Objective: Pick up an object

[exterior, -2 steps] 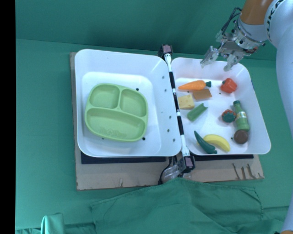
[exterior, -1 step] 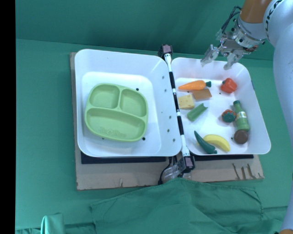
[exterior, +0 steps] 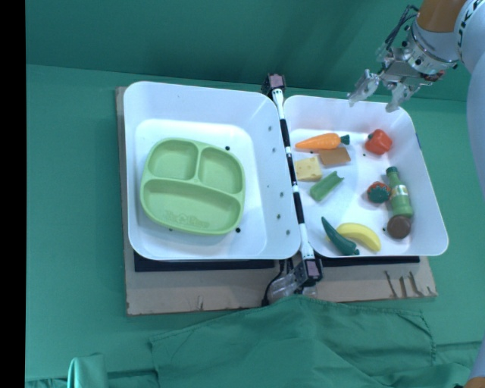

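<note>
arm (exterior: pixel 443 23): cut off by the top and right edges above the jaws.
bottle (exterior: pixel 399 198): label too small to read, well below the jaws.
cloth (exterior: pixel 303 345): cut off by the bottom edge.

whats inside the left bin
A green divided plate lies in the left bin, its three sections bare. Whatever is under the plate is covered.

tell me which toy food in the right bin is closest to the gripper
The red pepper, at the bin's far right corner, just below the open gripper; the carrot lies farther left.
</note>
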Controlling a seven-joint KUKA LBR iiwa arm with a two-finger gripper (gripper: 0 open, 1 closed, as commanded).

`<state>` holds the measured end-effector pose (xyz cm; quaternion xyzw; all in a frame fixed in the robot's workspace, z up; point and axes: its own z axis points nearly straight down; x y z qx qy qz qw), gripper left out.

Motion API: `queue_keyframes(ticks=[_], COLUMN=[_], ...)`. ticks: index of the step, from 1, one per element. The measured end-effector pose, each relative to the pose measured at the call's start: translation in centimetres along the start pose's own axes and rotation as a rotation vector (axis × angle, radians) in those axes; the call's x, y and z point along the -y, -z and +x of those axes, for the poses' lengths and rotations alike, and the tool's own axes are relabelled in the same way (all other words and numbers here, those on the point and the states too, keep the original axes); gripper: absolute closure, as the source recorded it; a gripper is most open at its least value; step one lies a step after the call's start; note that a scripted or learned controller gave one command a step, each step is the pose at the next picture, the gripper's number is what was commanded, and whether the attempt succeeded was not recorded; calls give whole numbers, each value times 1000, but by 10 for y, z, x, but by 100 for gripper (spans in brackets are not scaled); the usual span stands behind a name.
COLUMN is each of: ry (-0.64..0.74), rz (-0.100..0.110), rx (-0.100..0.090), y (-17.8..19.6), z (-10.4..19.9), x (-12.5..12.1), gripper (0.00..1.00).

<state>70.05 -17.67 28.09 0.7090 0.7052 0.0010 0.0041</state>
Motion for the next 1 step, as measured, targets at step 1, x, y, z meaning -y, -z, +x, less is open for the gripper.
queue_keyframes(ticks=[1], ry=[0], rz=[-7], rx=[3], y=[14], z=[0], x=[-1], gripper=[100])
